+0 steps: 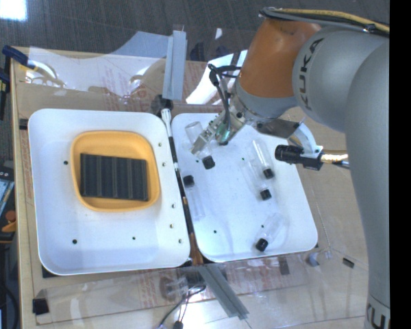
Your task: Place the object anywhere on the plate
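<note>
Objects: several clear tubes with black caps, scattered over the right bin (298, 218) floor. One tube (259, 157) lies near the bin's middle right, its cap toward the viewer; another (270, 230) near the front edge; a loose black cap (208, 162) just below the hand.

Judgement: light, rigid plastic, smooth and round, so likely to roll or squirt out of a pinch. Best taken across the barrel at mid-length, fingers square to the long axis; the transparent body is hard to locate.

Hand (216, 134) sits low over the bin's back left, among clear pieces; cannot tell whether it is apart or closed, or on anything.

Plate (113, 146), yellow with a dark ribbed insert, lies in the left bin (89, 249), well apart. Both bins rest on the desk (123, 297).
</note>
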{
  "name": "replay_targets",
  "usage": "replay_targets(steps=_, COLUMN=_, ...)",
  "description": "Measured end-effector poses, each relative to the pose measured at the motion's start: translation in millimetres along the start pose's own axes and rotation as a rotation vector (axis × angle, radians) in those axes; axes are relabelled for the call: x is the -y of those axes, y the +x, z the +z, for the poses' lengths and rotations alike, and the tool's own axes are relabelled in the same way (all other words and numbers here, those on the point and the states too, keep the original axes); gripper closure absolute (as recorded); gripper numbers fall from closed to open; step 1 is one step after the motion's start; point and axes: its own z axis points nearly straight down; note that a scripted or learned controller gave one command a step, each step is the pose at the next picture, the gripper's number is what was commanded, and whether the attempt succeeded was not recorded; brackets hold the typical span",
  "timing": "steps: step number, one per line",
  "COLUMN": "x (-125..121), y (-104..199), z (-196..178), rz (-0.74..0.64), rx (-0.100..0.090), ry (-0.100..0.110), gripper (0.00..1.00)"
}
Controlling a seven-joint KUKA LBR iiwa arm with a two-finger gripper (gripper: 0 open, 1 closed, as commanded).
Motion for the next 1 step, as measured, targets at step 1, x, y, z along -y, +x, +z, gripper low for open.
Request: replay_targets(steps=1, x=0.1, y=-0.1, z=-0.1, rz=0.0, rx=0.0, ry=0.0, gripper=0.0)
